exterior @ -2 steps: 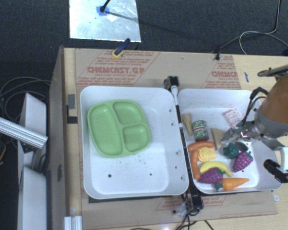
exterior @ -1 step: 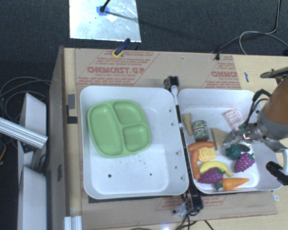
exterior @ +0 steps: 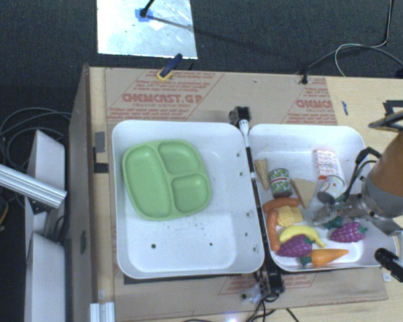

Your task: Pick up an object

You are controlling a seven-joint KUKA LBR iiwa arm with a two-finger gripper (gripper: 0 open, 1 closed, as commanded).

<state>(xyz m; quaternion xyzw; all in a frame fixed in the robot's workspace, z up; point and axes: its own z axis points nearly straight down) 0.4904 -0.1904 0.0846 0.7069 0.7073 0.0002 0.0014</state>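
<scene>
Grey pincer [exterior: 326, 212], grip state impossible to tell, low among toy food at right bin's [exterior: 302, 138] five o'clock; reaching step, needing closure on one piece.

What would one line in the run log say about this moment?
arm: over right bin | hand: low among toy food, beside purple grapes | held: nothing seen | left bin: green tray
</scene>
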